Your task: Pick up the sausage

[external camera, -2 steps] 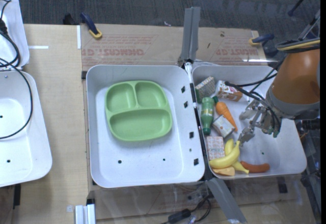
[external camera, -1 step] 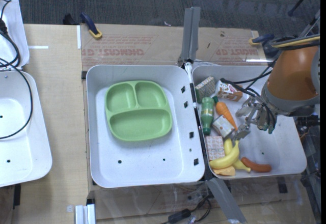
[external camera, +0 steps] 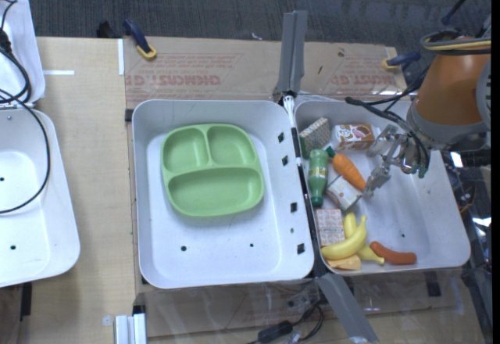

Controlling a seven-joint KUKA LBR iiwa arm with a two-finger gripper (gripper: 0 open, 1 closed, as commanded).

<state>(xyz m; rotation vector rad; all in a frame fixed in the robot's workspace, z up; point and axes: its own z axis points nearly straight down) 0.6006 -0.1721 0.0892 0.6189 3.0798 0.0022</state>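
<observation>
- Left bin holds a green divided plate.
- Gripper hangs in the right bin, fingers parted, holding nothing, beside the carrot.
- Sausage lies near the bin's front edge, right of the banana.

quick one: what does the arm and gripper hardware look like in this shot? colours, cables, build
The arm shows a broad orange band with a grey rim along its top edge and a grey section beneath. Dark cables run around it, some trailing towards the upper right. The gripper is bare silvery metal, an open linkage build with slim fingers, and a small teal-green detail on its right side. No readable markings.
</observation>
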